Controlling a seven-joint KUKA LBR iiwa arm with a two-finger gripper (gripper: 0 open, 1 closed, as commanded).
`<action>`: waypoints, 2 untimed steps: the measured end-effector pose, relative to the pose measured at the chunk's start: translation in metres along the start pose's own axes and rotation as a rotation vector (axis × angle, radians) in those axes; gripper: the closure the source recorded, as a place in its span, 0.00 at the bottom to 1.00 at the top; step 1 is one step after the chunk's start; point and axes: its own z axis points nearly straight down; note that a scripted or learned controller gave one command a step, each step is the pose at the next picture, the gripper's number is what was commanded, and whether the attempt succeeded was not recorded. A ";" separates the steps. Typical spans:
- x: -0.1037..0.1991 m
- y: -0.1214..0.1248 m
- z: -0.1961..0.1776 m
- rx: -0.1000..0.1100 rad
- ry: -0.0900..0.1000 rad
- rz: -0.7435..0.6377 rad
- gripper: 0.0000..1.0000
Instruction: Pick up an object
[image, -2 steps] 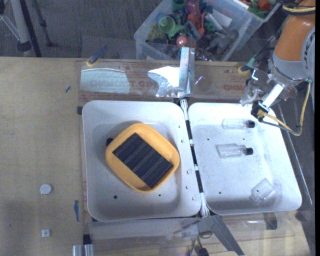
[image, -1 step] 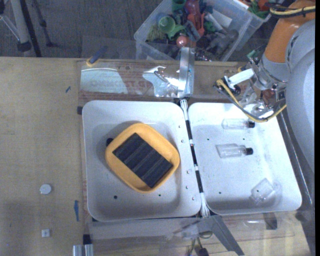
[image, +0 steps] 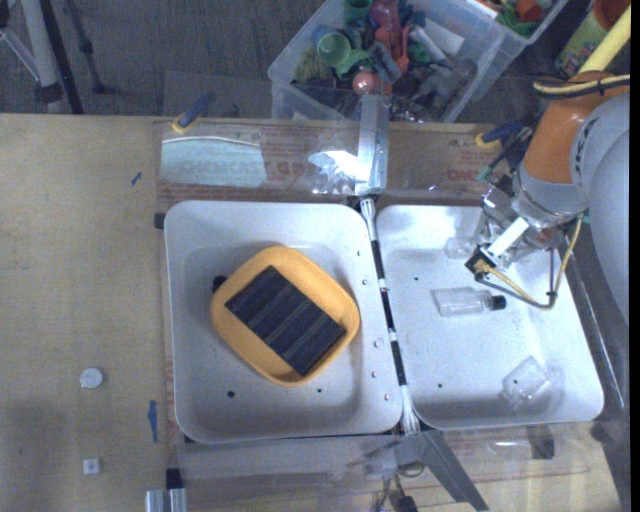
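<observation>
A yellow rounded case with a dark ribbed panel (image: 285, 315) lies tilted in the left bin (image: 190, 400). A small clear bottle with a black cap (image: 465, 301) lies on its side in the middle of the right bin (image: 570, 400). Near that bin's front right corner sits a crumpled clear plastic piece (image: 525, 380), and another clear piece (image: 459, 245) rests near its back. My gripper (image: 497, 225) hangs over the back right part of the right bin, just right of that back clear piece and above the bottle.
A metal divider (image: 372, 155) stands behind the seam between the bins. Behind the bench is a clear tub of coloured toys (image: 390, 50). The grey arm with its orange band (image: 555, 150) fills the right edge. A small white disc (image: 91, 378) lies on the bench at left.
</observation>
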 end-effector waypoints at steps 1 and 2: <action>-0.014 0.016 -0.114 -0.003 0.000 0.214 1.00; -0.096 -0.021 -0.068 0.005 -0.001 0.473 1.00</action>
